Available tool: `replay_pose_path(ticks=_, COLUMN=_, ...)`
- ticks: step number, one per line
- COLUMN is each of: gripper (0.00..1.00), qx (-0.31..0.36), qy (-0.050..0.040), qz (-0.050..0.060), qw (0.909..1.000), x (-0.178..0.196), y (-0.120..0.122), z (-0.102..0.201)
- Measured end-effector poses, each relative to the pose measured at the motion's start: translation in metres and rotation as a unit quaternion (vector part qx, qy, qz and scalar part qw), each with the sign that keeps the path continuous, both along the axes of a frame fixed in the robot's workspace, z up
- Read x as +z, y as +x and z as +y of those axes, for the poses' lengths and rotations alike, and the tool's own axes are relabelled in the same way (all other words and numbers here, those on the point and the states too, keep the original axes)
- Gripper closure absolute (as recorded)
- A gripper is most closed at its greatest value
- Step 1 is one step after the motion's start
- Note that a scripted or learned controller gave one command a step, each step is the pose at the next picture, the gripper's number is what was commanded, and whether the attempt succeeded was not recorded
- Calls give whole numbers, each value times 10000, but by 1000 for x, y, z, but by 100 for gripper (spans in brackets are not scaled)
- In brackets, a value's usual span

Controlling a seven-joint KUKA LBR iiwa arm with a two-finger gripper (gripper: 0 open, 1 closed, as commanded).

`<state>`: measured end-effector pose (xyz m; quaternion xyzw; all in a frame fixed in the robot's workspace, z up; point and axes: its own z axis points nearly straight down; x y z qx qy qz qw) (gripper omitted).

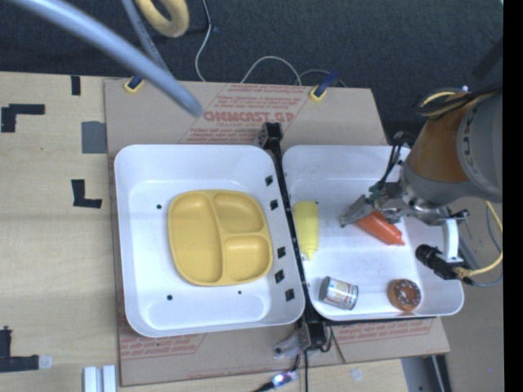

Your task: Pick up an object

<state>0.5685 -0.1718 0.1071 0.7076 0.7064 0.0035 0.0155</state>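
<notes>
One carrot [382, 228] (orange) lies slantwise, tip lower right; tool [357, 213] state unclear.

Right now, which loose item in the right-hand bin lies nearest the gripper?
The orange carrot-shaped toy, directly beside the gripper. The yellow banana, silver can and brown doughnut lie farther off.

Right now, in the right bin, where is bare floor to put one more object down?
The far part of the right bin is bare. The near edge is crowded with can and donut; carrot and banana fill the middle.
</notes>
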Motion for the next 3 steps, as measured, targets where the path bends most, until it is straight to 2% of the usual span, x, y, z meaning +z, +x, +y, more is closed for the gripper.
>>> replay_pose_path(ticks=1, gripper=100, qx=6, qy=11, qz=0, qw=10000, x=11, y=1, z=1)
replay_pose_path(ticks=2, gripper=100, qx=13, qy=83, qz=121, qw=9999, x=54, y=-2, z=-1)
replay_pose_path(ticks=3, gripper=100, qx=22, qy=81, qz=110, qw=9999, x=112, y=-5, z=7)
